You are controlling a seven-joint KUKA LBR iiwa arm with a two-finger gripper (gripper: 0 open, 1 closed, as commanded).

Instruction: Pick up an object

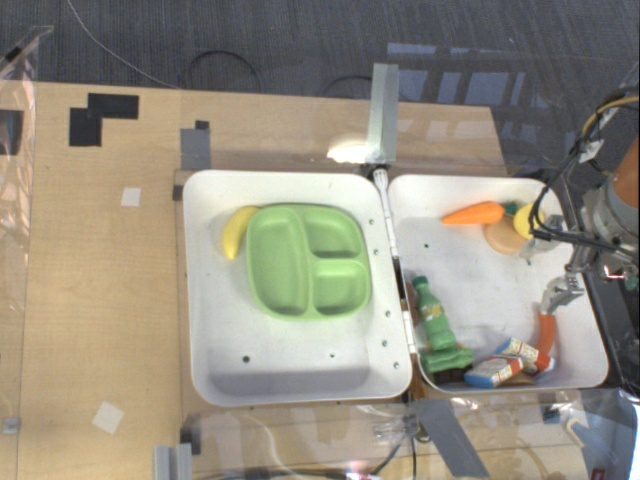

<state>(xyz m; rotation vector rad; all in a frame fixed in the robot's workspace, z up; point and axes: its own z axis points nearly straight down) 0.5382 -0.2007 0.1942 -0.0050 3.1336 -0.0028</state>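
The camera looks down at a slant on two white bins set side by side on a wooden bench [90, 298].

The left bin [215, 368] holds a green tray [305, 260] with three compartments, lying flat near the middle. A banana [236, 231] lies just beside the tray's left edge, touching or nearly touching it.

The right bin [470, 268] holds several things. A carrot [474, 213] lies near the back wall, its green top pointing right. Just right of it sit a tan round piece [503, 239] and a yellow piece [523, 219], close together. A green bottle [437, 327] lies on its side along the left wall, neck toward the back. Near the front right corner lies a small carton [498, 370] with red, white and blue print, and a red sausage [546, 338] stands tilted beside it, near the right wall.

The arm [615, 203] comes in from the right, over the right bin's right edge. The gripper [560, 296] hangs above the right side of that bin, just over the sausage's upper end. Its fingers [556, 298] look slightly parted with nothing between them, though they are small and hard to read. The sausage is the nearest thing to the gripper; whether they touch I cannot tell.
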